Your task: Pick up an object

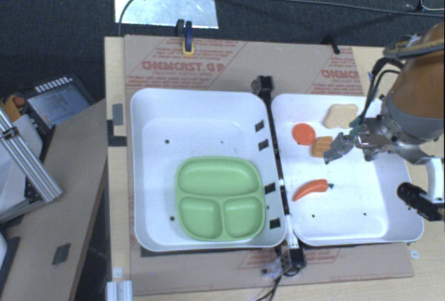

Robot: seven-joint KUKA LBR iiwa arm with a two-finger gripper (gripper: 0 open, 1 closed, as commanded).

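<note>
The right bin (389, 223) holds several small items. A round orange-red piece (303, 133) lies near its left wall, with a small tan block (320, 147) touching it on the right. A pale beige slice (340, 115) rests toward the bin's back. An orange pepper-shaped piece (310, 188) lies alone nearer the front. My gripper (341, 147) hangs over the right bin, just right of the tan block and below the beige slice, its dark tip pointing left. I see nothing in its grasp.
The left bin (153, 119) contains a green divided plate (220, 197). A black divider with clips (272, 153) runs between the bins. The arm's grey body and orange band (417, 94) cover the right bin's back right corner.
</note>
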